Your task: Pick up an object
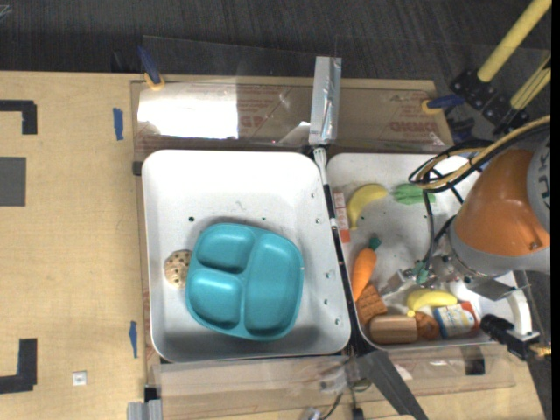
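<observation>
The right bin (346,175) holds a heap of toy food. A yellow lemon-like piece (366,201) lies near its back left, with a green piece (409,194) beside it. An orange carrot (363,268) lies along the left wall, above a brown waffle-like piece (371,303) and a brown roll (394,328). A small banana (432,300) and a white-labelled bottle (455,320) lie at the front. My gripper (418,275) hangs low over the bin's middle, just above the banana and right of the carrot. The orange wrist band (497,213) hides much of it.
The left bin (166,182) bears a teal divided plate (245,278) and a cookie (178,268) at the plate's left edge. A metal divider (325,103) stands behind the two bins. Cables (446,169) loop over the right bin's back right.
</observation>
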You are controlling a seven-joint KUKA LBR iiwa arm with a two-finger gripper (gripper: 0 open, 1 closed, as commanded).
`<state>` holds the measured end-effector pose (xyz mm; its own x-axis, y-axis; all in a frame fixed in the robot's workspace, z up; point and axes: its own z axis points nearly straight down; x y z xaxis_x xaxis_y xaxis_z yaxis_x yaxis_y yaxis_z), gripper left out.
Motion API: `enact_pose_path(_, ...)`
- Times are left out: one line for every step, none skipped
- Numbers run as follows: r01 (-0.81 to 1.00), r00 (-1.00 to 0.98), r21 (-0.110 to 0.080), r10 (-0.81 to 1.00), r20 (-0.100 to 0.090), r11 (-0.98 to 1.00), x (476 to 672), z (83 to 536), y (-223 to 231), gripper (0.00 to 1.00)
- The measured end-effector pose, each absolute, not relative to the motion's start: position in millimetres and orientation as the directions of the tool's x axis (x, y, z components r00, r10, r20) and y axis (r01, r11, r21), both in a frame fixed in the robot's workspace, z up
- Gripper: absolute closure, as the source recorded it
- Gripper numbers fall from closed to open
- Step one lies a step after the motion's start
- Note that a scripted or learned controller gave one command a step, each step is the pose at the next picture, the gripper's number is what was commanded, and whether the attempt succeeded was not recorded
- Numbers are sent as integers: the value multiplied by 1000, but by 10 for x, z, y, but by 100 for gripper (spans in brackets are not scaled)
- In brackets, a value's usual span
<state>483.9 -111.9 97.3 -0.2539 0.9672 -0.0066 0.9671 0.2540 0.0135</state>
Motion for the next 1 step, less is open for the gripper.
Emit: enact_pose_path(979, -202, 4, 979, -2, 202, 4844, 1421, -1155, 0)
